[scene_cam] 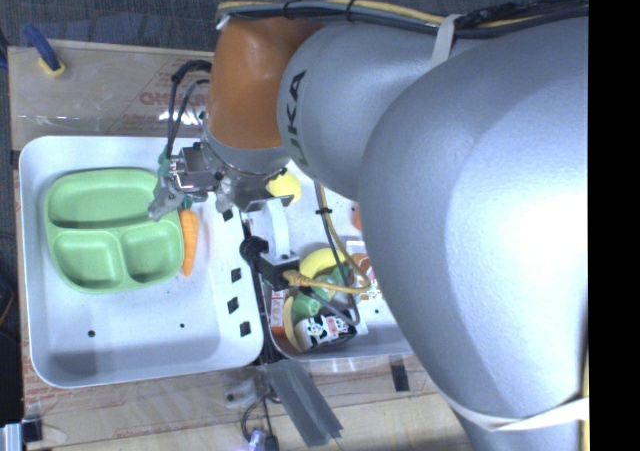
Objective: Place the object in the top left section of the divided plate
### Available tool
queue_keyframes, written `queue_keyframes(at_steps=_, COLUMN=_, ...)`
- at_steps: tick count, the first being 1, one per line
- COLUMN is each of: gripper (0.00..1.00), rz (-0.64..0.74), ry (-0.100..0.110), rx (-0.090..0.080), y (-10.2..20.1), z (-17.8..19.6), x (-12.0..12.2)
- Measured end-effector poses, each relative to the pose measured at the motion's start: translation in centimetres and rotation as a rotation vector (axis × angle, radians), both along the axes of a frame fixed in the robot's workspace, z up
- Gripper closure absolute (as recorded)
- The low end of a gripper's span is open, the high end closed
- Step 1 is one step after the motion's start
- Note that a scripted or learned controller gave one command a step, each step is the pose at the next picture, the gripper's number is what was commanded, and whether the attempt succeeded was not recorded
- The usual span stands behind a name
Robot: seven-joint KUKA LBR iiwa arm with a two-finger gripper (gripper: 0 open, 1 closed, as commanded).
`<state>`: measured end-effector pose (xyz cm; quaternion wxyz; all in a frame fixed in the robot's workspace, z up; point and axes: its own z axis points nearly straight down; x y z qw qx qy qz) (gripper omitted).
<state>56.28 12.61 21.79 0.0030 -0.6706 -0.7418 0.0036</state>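
A green divided plate (72, 235) lies in the left white bin (120, 349), with one long section at the far side and two small ones nearer. An orange carrot (188, 242) with a green top lies along the plate's right rim, on the bin floor. My gripper (168, 197) hangs just above the carrot's green end, at the plate's right edge. The carrot's top end is right under the gripper, and whether it is gripped is unclear. The grey arm with its orange band (250, 79) covers much of the right side.
The right bin (380, 344) holds a yellow fruit-like item (318, 263), another yellow piece (285, 186) and a round container (318, 327), partly hidden by the arm. A blue clip (44, 49) sits on the bench's far left corner.
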Motion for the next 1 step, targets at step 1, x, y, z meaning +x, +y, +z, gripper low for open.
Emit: queue_keyframes(at_steps=1, gripper=1.00, rz=0.003, ry=0.002, rx=-0.001, y=0.00, z=0.93, x=0.03)
